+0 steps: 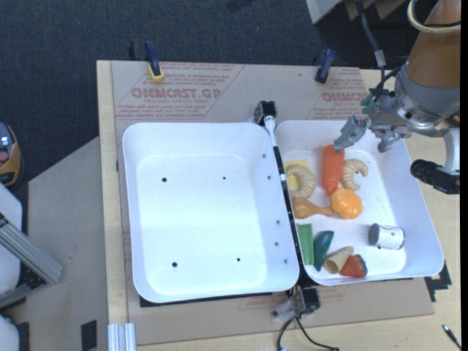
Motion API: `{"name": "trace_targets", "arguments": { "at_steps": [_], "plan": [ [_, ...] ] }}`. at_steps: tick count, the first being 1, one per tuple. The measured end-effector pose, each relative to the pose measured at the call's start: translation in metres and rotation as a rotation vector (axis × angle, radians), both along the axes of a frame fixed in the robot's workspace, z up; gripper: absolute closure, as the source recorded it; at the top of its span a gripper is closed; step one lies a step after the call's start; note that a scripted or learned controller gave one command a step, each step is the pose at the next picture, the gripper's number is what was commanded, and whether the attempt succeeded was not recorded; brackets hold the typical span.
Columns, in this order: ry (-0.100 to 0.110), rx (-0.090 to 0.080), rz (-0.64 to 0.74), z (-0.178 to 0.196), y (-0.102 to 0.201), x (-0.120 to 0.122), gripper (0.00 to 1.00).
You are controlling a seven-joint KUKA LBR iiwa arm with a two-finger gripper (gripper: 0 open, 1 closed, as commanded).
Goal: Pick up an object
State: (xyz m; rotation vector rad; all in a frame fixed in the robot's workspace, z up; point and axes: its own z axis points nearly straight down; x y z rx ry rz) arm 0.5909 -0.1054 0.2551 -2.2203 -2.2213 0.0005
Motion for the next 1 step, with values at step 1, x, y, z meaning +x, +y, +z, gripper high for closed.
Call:
{"name": "trace_targets", "arguments": {
  "at_steps": [1],
  "plan": [
    [0.009, 0.002, -0.006, -0.1782, -0.0277, -0.0442, 0.0]
  ]
}}
